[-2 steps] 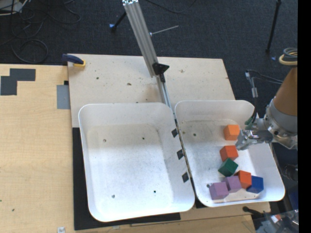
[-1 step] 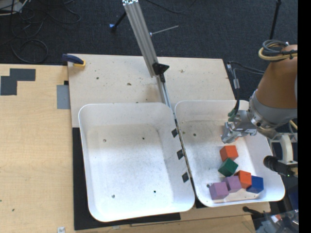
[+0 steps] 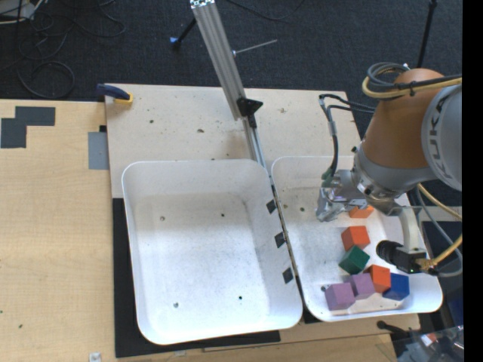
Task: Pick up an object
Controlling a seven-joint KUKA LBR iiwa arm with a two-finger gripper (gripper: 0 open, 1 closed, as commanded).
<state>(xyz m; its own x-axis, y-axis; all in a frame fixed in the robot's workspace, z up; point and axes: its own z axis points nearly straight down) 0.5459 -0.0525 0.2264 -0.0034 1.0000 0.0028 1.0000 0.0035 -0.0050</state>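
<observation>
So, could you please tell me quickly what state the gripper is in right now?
Gripper: low in the right bin, above the blocks; whether it is open or closed cannot be told, and no block is seen in it.

Overhead slant on both bins [image 3: 204,172] (fixed)

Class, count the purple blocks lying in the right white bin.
2: both purple blocks sit side by side near the bin's front edge. The grey arm may hide others.
</observation>
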